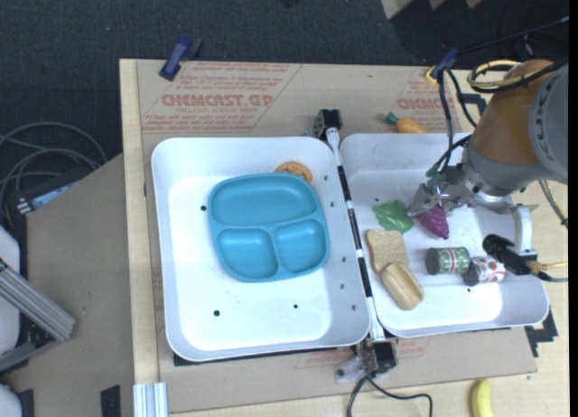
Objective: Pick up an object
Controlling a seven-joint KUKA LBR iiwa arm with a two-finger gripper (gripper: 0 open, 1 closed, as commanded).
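Camera view: the arm [519, 126] comes in from three o'clock, its jaws [435, 197] low in the right bin [452, 316], directly over the purple grape toy [436, 221]. How wide they stand I cannot tell. Just at nine o'clock of them is a green leafy piece [394, 216]; toward six o'clock lie a toast slice [386, 248], a bread roll [403, 285] and a small bottle [449, 260]. The left bin [181, 226] carries a blue divided tray [268, 227]. Nothing looks lifted, so the pick seems at the approach stage: closing and raising remain.
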